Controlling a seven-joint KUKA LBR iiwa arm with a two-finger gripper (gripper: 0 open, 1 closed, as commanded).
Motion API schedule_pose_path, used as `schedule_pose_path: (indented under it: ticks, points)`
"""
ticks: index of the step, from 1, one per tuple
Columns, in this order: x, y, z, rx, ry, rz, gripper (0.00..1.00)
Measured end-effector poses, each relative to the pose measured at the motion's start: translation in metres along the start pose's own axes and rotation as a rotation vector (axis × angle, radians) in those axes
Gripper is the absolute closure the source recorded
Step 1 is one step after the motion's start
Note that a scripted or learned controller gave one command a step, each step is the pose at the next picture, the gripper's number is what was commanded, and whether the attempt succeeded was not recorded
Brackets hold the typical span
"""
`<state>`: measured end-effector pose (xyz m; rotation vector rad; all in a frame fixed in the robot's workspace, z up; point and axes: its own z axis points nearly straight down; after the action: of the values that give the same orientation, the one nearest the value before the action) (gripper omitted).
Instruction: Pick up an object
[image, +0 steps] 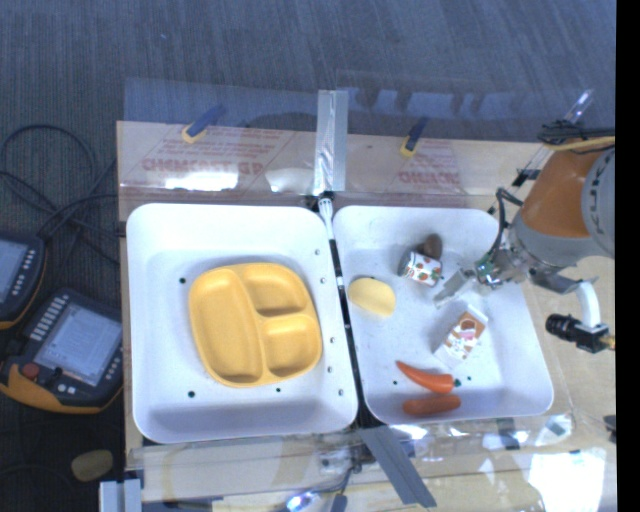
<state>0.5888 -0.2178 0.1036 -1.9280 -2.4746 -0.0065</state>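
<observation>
Camera view shows two white bins side by side on a bench. The left bin (140, 300) has a yellow tray (255, 322) with three sections resting in its middle. The right bin (520, 390) has the small things to choose from: a yellow lemon-like piece (371, 296) at about 9 o'clock, a small printed box (423, 267) with a dark brown lump (432, 245) just beside it near 12 o'clock, a white carton with red marks (464, 334) near the middle, and an orange carrot (425, 377) with a reddish sausage shape (431, 405) close under it at 6 o'clock. The arm (565, 205) comes in from 3 o'clock, and the gripper (470, 279) sits low over the right bin, at about 2 o'clock in that bin, between the printed box and the white carton. Nothing can be seen between its fingers, and I cannot tell how the jaws stand because they are small and blurry. I think the step is the reach down to a thing, with no grab made yet. The next move probably needs the gripper to line up right over one thing, maybe the printed box or the carton, go down, and close on it well. Pale red words show on the clear sheet (300, 165) at the 12 o'clock side of the bench, but they are upside down and too faint to read. The prints on the box and carton are too small to read.
</observation>
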Motion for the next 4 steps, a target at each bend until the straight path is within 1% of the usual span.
schedule_pose_path:
  ticks: [1,2,3,4]
  points:
    - [0.029,-0.065,0.013,-0.019,-0.010,0.110,0.00]
    - [0.027,-0.065,0.007,-0.016,-0.009,0.113,1.00]
    - [0.027,-0.065,0.007,-0.015,-0.009,0.113,0.00]
    - [0.064,-0.078,0.013,-0.017,-0.024,0.035,0.00]
